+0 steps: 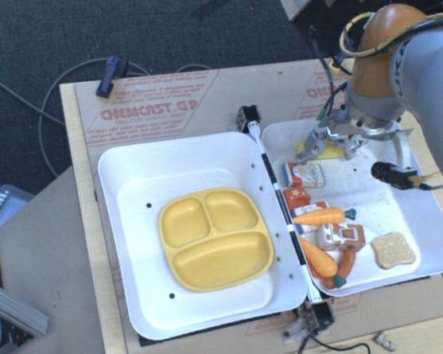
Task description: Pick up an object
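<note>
The right bin (419, 220) holds several toy foods. My gripper (335, 139) hangs low over the bin's far left part, right above a yellow item (324, 151) that its body partly hides. Nearer the front, along the bin's left wall, lie a white carton (308, 173), a red packet (296, 197), an orange carrot (320, 217), a small orange-and-white box (342, 236), a second carrot (318, 258) and a brown sausage (346, 261). A slice of bread (393, 250) lies at the front right.
The left bin (127, 192) holds a yellow divided plate (213, 237). A black clip (248, 116) sits where the two bins meet at the back. The bare floor of the right bin lies to the right of the foods.
</note>
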`<state>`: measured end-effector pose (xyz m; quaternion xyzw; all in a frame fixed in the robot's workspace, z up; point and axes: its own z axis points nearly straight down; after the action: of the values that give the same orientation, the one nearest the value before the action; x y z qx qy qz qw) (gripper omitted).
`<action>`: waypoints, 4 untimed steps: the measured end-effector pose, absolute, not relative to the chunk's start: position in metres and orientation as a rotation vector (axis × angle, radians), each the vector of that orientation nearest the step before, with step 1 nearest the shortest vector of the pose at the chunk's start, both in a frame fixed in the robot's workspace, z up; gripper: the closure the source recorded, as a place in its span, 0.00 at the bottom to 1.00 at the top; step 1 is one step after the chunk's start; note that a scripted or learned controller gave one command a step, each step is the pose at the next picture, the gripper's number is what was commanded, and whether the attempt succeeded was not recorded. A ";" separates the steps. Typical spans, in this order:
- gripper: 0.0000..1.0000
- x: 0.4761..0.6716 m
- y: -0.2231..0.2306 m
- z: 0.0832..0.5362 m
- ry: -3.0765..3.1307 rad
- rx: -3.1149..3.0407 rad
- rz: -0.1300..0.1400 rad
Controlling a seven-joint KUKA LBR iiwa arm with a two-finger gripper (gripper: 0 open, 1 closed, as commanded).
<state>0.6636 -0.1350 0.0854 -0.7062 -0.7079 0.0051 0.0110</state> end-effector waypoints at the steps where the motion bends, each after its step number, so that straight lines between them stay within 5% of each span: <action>1: 0.00 0.665 -0.197 0.092 -2.219 -2.221 0.009; 2: 0.00 0.662 -0.126 0.082 -2.210 -2.207 0.019; 3: 0.00 0.665 -0.211 0.086 -2.214 -2.208 0.007; 4: 0.00 0.661 -0.138 0.109 -2.221 -2.218 0.000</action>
<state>0.6610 -0.1383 0.1088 -0.7066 -0.7076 0.0001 0.0012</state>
